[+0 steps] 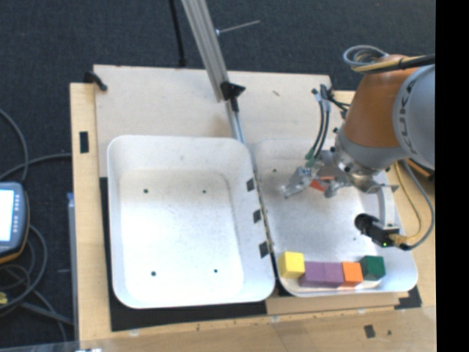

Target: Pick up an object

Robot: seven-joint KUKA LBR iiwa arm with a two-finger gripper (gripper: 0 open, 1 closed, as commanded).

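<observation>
Plainly the pick is not yet made: the gripper [314, 183] hangs over the upper part of the right-hand bin [293, 160], its fingers spread apart with nothing visible between them. All the candidate objects lie well apart from it, toward the bin's near wall and below the gripper in the view, in a row: a yellow cube [294, 263], a purple block [325, 273], an orange cube [352, 272] and a green cube [373, 267]. What remains, as I judge it, is the whole job: travel to one block, descend, close and lift.
</observation>
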